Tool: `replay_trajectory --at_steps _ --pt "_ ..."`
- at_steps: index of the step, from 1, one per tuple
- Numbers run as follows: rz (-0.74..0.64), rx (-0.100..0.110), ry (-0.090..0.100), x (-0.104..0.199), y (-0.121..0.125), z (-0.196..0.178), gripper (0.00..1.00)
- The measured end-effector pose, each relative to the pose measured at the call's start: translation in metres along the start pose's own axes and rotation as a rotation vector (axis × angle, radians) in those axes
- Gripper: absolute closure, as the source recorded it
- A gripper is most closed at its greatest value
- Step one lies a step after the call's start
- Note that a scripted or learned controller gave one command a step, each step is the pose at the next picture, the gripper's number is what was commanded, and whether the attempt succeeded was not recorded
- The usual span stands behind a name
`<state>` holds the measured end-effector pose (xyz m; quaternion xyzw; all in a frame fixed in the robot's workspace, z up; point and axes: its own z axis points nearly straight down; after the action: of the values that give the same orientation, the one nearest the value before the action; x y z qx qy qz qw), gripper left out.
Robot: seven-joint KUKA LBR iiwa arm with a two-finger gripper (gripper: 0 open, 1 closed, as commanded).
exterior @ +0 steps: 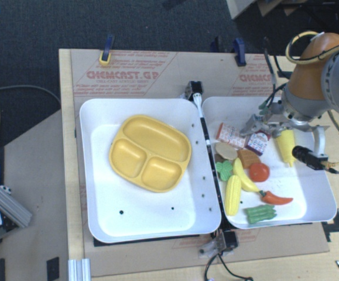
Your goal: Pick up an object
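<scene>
Well, the counter (157, 69) carries two white bins; the left bin (99, 157) holds a yellow tray (150, 153), while at right-centre the claw (262, 127) hovers low over a purple packet (257, 143), directly beneath it; its grip I cannot tell.

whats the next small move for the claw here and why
Probably lower the claw a little onto the small purple packet and close. The claw sits at the back of the right bin, directly over that packet, which lies beside the red-and-white carton. The tomato and banana lie farther toward the front, so the packet looks the closest target.
</scene>
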<state>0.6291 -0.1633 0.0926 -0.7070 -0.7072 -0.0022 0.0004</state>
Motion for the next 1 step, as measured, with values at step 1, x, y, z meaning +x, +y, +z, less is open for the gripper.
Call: replay_trajectory --at_steps 1 --pt "-0.001 -0.01 -0.006 -0.0015 0.0023 -0.0151 1.0"
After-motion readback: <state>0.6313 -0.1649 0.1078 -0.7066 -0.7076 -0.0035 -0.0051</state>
